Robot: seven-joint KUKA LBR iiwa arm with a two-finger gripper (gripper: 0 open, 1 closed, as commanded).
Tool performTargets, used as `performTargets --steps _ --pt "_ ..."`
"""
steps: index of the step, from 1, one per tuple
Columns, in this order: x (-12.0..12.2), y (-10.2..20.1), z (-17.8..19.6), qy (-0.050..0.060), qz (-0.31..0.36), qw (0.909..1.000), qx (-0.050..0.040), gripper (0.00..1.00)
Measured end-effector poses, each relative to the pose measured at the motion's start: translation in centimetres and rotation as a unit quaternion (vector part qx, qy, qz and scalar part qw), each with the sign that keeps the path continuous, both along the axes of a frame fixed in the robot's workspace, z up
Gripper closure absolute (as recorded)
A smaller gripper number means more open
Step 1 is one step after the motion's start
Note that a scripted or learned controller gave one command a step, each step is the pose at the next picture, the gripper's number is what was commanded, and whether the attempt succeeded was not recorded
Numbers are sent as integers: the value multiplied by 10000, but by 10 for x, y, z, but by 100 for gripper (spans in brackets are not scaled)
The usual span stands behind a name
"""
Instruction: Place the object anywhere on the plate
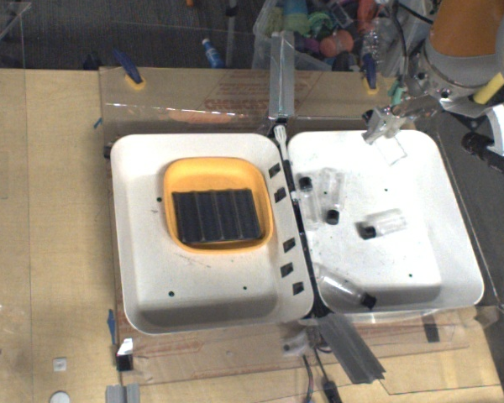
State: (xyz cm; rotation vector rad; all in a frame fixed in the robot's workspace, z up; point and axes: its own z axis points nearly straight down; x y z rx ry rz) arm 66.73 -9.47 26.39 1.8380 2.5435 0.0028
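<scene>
A yellow-orange plate (178, 177) lies in the left bin (134, 259), and a black ribbed rectangular object (216, 216) rests flat on it. The right bin (420, 267) holds several small clear bottles with black caps: two near its left wall (328, 193), one in the middle (381, 224) and one at the front left corner (344, 290). My gripper (383, 125) hangs over the far edge of the right bin, well away from the plate. A faint clear shape (396, 150) shows just below it; I cannot tell what it is or whether it is held.
A divider with black clips (287, 225) separates the two bins. Behind the bench a clear tub of colourful toys (332, 11) stands at the back. The orange-banded arm (470, 19) enters from the upper right.
</scene>
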Motion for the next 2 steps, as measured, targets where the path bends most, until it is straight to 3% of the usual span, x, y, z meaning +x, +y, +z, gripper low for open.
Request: performTargets --steps 2 --pt "0 -1 10 -3 310 9995 -6 100"
